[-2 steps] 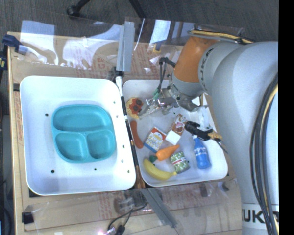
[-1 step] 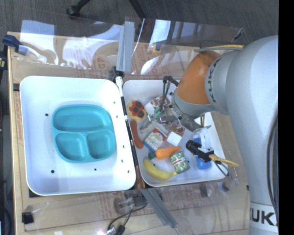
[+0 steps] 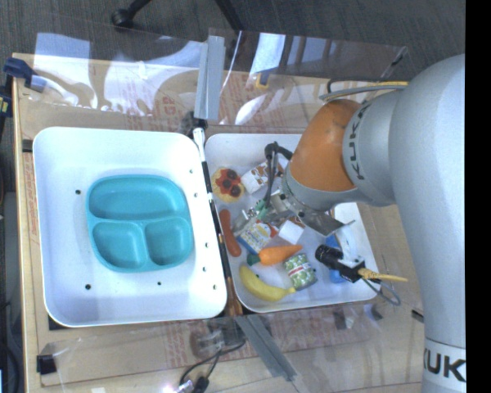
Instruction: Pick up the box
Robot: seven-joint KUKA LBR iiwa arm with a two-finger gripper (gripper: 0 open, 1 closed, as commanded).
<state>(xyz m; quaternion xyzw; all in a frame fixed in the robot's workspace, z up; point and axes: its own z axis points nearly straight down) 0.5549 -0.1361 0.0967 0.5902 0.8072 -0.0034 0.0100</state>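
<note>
Reaching is the step we judge in hand: our end effector [image 3: 266, 211], its state we cannot tell, hangs over the right bin [image 3: 356, 289]. At its seven o'clock lies the box [image 3: 256, 236]; next, descend squarely onto it.

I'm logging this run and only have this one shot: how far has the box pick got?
Done: the arm has reached into the right bin, and its gripper is down among the clutter by the small box. In hand: the grasp attempt; the wrist hides whether anything is gripped. Left: closing on the box and lifting it clear of the banana, the carrot and the rest.
</note>
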